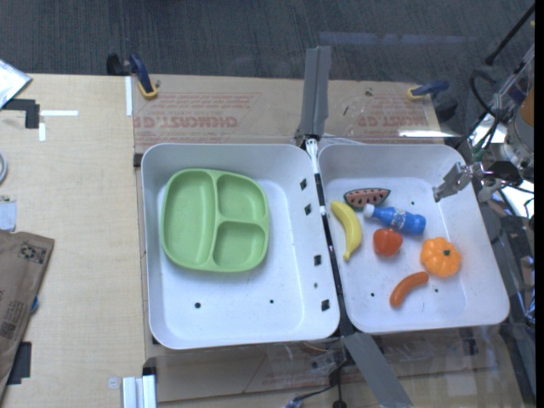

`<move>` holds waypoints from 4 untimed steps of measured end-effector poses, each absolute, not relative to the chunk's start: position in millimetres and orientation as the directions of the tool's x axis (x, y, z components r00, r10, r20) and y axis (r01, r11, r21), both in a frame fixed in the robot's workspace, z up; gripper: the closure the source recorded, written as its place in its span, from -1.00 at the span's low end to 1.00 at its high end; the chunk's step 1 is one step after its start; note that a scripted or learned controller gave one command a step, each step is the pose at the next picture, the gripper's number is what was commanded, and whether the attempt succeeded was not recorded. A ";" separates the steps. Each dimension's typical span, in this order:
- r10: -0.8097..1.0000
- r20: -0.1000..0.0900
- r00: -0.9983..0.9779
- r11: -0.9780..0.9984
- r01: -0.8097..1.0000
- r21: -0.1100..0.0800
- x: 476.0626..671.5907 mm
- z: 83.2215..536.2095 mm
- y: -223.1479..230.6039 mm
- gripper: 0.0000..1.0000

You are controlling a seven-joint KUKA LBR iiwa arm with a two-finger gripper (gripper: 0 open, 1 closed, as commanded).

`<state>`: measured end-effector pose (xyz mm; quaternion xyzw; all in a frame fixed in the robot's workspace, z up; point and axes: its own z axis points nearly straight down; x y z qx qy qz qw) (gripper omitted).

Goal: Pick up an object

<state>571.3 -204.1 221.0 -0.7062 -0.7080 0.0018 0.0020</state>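
Camera view: gripper (450,183) at right bin's (484,313) far right rim, metal fingers spread, nothing between. Inside that smooth white bin: curved yellow banana (347,228), watermelon slice (367,197), blue bottle (398,219), round red tomato (387,241), ribbed orange pumpkin (440,257), orange carrot (409,287). In left bin (229,313): glossy green three-compartment plate (216,220).

even, bright overhead light; soft faint shadows; mild glare on white bins (228,330)
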 end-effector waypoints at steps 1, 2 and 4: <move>0.997 0.003 -0.077 0.077 0.997 -0.005 543.0 97.9 -213.5 -1.00; 0.997 0.005 -0.074 0.074 0.997 -0.008 542.9 103.7 -214.7 1.00; 1.000 -0.001 -0.011 0.011 1.000 -0.005 610.6 227.0 -91.9 1.00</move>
